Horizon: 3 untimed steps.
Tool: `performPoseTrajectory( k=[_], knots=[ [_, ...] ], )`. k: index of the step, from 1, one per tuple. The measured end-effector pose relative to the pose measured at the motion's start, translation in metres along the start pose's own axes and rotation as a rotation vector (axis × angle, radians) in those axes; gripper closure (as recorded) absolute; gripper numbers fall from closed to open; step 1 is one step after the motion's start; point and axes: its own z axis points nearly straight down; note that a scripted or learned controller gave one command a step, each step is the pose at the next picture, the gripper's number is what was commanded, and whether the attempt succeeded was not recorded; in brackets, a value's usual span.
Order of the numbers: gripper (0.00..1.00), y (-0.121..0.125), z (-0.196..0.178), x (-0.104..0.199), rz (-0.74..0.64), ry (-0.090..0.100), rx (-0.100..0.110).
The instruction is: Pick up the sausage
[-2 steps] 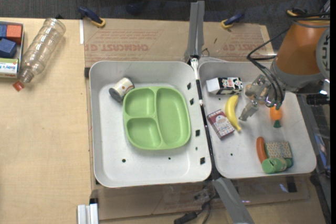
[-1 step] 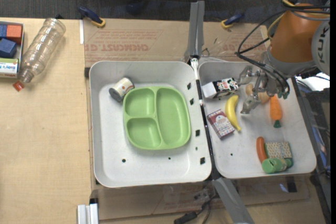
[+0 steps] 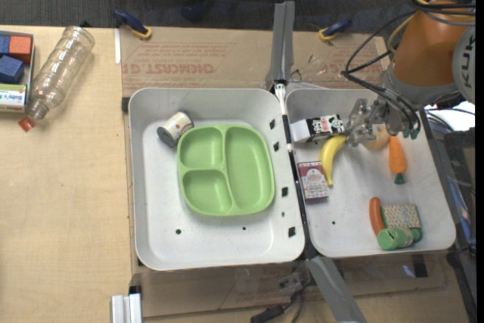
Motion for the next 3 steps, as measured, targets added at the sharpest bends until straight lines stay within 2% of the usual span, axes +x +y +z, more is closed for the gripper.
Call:
performPoseTrajectory(
  k=[1, 2, 3],
  knots=[
    [1.0, -0.038, -0.057, 0.001, 0.156, 0.007, 0.001],
    [0.0, -0.038, -0.056, 0.001, 0.156, 0.007, 0.001],
    [0.0, -0.025, 0.003, -0.003, 0.19, 0.01, 0.0]
  ],
)
